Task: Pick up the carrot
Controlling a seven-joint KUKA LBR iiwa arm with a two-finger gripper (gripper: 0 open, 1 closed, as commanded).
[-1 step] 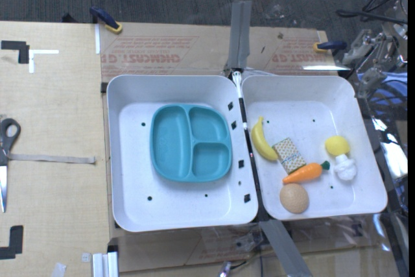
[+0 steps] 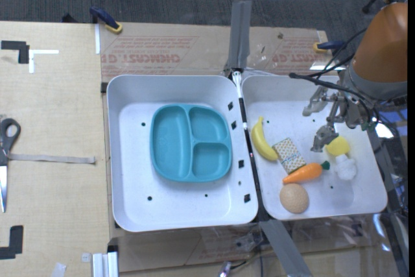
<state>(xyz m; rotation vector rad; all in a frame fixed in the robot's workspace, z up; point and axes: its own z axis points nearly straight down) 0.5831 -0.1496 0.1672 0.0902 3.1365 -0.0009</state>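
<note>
The small orange carrot with a green stub end (image 2: 303,172) is lying in the right-hand white bin (image 2: 272,89), toward its near side, with its long axis running left to right and tilting slightly far at the green end. The two-finger gripper (image 2: 324,138) is hovering just far and right of it, holding nothing, though whether it is apart or together I cannot tell. Crowding the carrot are a patterned sponge block (image 2: 289,154) and a yellow banana (image 2: 262,139) to its left, a tan egg-shaped ball (image 2: 294,198) just near of it, and a yellow piece (image 2: 338,146) with a white piece (image 2: 346,169) to its right, so the right side is looking tightest.
</note>
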